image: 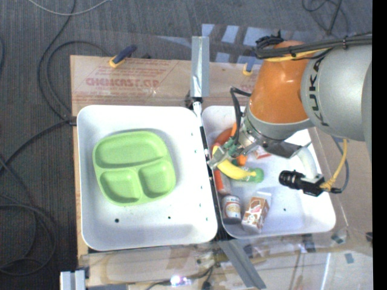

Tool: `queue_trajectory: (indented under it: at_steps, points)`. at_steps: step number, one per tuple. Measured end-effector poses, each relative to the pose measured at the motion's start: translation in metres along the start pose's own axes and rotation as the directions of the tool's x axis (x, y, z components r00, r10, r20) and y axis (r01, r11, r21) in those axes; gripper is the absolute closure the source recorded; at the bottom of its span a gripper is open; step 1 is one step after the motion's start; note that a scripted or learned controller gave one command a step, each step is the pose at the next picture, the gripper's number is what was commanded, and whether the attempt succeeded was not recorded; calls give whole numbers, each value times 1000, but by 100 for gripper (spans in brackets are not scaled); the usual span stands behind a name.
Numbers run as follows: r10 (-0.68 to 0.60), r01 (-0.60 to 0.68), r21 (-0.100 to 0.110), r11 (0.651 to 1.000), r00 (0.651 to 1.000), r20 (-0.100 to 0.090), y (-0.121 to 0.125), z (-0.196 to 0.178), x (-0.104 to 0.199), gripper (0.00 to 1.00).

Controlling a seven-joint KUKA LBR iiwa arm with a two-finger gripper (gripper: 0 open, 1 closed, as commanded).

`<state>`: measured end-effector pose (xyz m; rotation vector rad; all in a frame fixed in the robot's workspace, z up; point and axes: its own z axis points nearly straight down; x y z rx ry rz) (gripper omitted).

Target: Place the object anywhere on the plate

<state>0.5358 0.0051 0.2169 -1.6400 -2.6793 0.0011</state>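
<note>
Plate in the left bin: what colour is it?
Light green, the plate with three sections; seen in the camera view.

You see a bulky grey metal arm (341, 92) with dark lettering on its housing, a glossy orange band (279, 92) above the wrist, black cables across it, and a yellow cable beside it.

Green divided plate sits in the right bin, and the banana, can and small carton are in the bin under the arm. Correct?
Not quite. The camera view shows the green divided plate in the left bin, not the right. The rest holds: the banana, can and small carton lie in the right bin, under the arm.
</note>
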Motion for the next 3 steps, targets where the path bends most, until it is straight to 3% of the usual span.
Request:
queue_trajectory:
  at_steps: [1,2,3]
  points:
    - [-141,141,0,990,990,-1,25,2,76,100]
    - [-180,180,2,984,984,-1,100,47,114,100]
    - [-180,180,2,984,984,-1,100,47,114,0]
